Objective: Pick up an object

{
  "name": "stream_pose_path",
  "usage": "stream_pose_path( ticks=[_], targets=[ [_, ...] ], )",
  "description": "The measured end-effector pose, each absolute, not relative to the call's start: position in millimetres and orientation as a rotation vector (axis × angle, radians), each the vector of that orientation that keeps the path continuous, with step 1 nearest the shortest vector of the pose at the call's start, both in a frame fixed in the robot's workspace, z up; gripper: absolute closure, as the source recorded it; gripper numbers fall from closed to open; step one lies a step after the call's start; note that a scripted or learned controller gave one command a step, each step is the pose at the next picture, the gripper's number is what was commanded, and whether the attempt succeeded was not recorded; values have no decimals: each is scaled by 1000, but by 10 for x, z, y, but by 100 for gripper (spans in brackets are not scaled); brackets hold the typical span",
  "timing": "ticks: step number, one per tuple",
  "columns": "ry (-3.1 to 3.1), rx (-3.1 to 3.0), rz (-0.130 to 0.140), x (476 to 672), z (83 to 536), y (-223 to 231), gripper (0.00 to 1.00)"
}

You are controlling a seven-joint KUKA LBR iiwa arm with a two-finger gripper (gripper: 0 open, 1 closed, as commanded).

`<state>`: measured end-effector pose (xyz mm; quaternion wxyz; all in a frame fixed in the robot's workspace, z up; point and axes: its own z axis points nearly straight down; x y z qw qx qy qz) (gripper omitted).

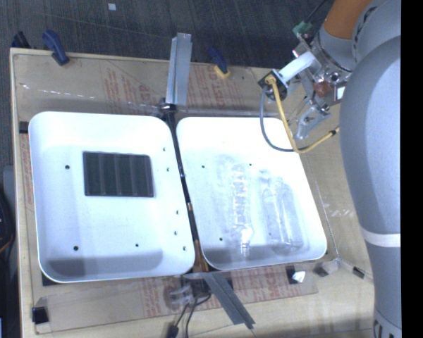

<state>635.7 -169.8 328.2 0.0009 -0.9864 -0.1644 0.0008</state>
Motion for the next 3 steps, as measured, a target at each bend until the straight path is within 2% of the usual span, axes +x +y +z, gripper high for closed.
stream_pose_path(
  ticks=[1,2,3],
  targets=[
    [-532,-3091,11,6211,1997,-1717,0],
    [-715,-3057,4,5946,2431,-1876,0],
    [-1192,-2906,2,5898,3036,-2098,0]
  ],
)
